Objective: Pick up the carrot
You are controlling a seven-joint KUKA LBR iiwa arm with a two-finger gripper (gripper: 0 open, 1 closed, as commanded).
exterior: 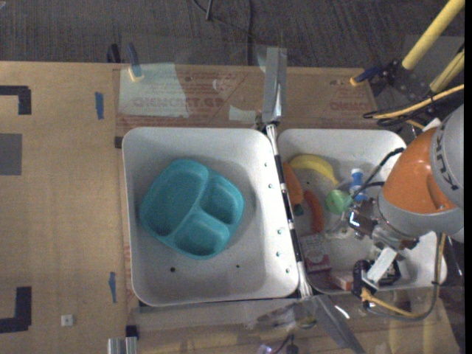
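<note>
The carrot [293, 185] is a slim orange piece lying along the left wall of the right bin [383, 140], just below the yellow banana [313, 167]. A second, redder orange piece [316, 211] lies a little to its right. My gripper [349, 221] hangs over the middle of the right bin, right of both orange pieces and just below a green object [338, 200]. Nothing orange shows at the gripper.
The left bin [147, 271] holds a teal divided plate [193, 206]. In the right bin, a small blue item [357, 177] lies by the green one, and a small box [317, 257] and a red-and-white packet [341, 280] lie near the front wall.
</note>
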